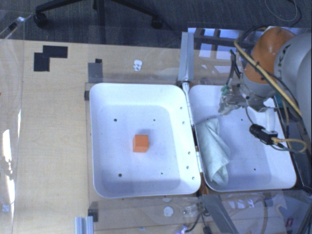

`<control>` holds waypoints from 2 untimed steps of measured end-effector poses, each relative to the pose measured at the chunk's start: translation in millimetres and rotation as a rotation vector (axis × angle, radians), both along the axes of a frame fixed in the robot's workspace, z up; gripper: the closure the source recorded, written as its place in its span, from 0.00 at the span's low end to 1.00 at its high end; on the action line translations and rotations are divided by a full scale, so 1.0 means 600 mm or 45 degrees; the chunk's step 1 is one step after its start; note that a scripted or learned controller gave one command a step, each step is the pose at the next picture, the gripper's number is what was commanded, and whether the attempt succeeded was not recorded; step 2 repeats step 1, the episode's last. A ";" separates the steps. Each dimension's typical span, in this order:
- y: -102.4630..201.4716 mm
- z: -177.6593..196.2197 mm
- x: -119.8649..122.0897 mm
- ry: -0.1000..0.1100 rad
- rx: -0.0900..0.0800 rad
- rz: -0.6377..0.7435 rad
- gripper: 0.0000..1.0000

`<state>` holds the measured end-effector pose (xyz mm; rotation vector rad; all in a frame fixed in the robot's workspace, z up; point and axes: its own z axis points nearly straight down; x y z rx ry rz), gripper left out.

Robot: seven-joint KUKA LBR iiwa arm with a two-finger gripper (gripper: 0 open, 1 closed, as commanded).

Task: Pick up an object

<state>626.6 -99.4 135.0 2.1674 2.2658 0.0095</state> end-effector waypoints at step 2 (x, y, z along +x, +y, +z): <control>0.079 0.189 0.041 0.003 0.000 -0.091 1.00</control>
